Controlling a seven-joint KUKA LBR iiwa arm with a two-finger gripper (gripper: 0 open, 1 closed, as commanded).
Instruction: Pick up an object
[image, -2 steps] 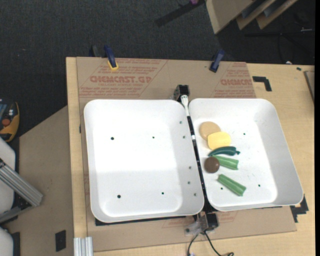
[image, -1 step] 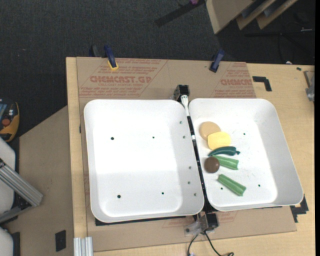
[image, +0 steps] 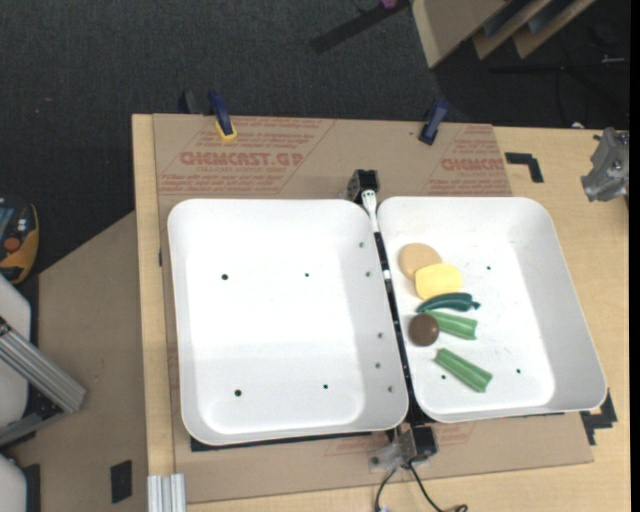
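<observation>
Gripper (image: 607, 168) sits at the far right edge, its state impossible to tell, well apart from the right bin (image: 545, 240) holding small food pieces.

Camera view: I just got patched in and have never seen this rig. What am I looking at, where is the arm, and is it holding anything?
This is one fixed camera above a bench, looking down at a slant. Two shallow white bins sit side by side on a cardboard sheet: the left bin and the right bin.

All the objects lie in the right bin, clustered by its left wall: a tan round piece, a yellow piece touching it, a dark green curved piece, a green pepper-like piece, a brown ball and a green stick lying apart from them.

The arm comes in from the right; a grey metal part shows at that edge, well clear of the bins. Nothing is seen held.
</observation>
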